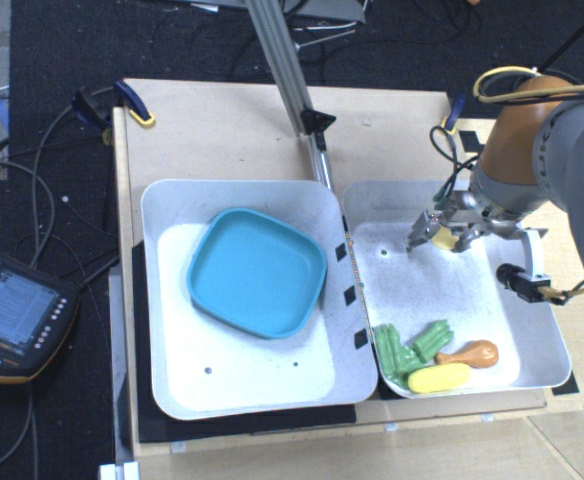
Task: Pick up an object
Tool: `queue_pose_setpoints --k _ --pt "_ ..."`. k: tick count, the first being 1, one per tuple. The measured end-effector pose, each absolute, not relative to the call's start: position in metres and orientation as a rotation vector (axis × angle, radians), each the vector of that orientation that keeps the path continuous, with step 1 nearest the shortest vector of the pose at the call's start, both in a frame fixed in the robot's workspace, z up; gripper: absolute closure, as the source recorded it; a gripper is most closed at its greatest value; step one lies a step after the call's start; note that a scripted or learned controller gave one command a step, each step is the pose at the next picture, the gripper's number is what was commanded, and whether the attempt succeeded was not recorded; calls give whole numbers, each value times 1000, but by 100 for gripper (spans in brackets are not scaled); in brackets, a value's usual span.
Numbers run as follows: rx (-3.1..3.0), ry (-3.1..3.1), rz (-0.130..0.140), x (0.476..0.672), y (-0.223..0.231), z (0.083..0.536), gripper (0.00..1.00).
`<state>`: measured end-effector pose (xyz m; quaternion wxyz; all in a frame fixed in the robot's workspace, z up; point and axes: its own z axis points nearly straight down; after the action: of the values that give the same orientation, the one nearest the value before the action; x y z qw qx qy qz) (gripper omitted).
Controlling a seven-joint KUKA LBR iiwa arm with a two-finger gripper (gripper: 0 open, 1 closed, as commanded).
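Dark carpet [42, 58] runs round a pale wooden counter [222, 133] that fills the middle of the frame, w/ cables trailing across the floor at left and top.

Nearest, lower right of the frame, in the bottom corner of the right bin [542, 363]: a small heap of toys. Yellow piece [439, 378] lies lowest, touching the bin's front wall; a green piece [409, 348] sits just left and above it, and an orange-brown drumstick-shaped piece [469, 353] lies right beside them, touching the yellow one. All three are loose on the bin floor, well apart from the arm.

Lower left edge of the frame, off the counter on the carpet: a handheld control pendant [17, 318] w/ a lit screen.

Centre-left: the left bin [172, 368] holds a blue square plate [257, 272], sitting towards its upper half, tilted a bit diagonally.

Further back, upper part of the right bin: the tool [440, 230] hangs low over the bin floor, near the back wall. Something yellowish shows close by its fingers, but it's too small and blurred to say what — can't tell if the fingers are apart or closed, or if anything's between them. The grey arm [562, 158] w/ its orange band [517, 133] comes in from the right edge.

Far back, top centre: a metal pole [282, 53] slants up from the counter between the bins; blue-yellow clamps grip the counter's back corners.
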<state>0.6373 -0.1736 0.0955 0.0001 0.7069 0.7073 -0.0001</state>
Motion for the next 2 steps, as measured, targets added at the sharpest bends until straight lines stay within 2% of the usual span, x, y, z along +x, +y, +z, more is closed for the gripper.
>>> queue_pose_setpoints --k 1,2 --pt "2220 2222 0 638 -174 106 100" --pt "2219 2219 3 641 -176 149 100"
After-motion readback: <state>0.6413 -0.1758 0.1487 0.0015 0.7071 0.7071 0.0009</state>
